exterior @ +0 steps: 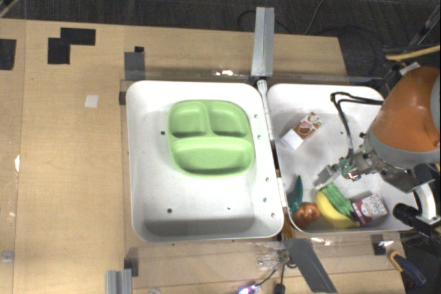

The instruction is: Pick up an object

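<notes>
Bench: two bins (pixel 141 148); one green tray (pixel 210 136); one banana (pixel 334 210).

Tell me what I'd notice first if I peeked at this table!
Probably the big green plate with three sections, lying in the middle of the left white bin. Next, the robot's bright orange band at the right, above the right bin. Its hand hangs low over a pile of toy food in that bin's near corner: a yellow banana and a red apple.

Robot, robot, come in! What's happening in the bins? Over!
Gripper low in right bin, above banana. Nothing seen between fingers. Apple, carton crowd the banana.
</notes>
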You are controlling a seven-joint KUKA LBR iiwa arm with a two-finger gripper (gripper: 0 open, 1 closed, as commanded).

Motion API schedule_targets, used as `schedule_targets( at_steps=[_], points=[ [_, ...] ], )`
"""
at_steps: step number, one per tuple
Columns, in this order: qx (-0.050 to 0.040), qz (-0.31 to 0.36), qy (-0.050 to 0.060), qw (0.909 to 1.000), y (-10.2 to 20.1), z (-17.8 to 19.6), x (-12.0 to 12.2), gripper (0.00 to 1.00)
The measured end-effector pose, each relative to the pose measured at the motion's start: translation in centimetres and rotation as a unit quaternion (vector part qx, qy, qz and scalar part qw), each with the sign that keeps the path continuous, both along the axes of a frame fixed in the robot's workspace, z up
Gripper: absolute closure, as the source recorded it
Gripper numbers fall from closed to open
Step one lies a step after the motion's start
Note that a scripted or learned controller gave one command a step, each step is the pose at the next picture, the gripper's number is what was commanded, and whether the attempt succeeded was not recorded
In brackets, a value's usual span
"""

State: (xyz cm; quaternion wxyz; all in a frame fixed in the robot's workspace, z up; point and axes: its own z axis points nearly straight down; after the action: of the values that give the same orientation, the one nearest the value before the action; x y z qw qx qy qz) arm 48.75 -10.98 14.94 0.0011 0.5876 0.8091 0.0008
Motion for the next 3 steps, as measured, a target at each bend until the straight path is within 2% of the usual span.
schedule_targets(
  at_steps=[1,2,3],
  points=[
    [0.0004,-0.075,-0.005,0.9972,1.0,-5.8,0.3,0.0],
    [0.0019,-0.073,-0.009,0.9973,1.2,-4.6,0.6,1.0],
    [0.0018,-0.073,-0.009,0.9973,1.2,-4.6,0.6,0.0]
  ],
)
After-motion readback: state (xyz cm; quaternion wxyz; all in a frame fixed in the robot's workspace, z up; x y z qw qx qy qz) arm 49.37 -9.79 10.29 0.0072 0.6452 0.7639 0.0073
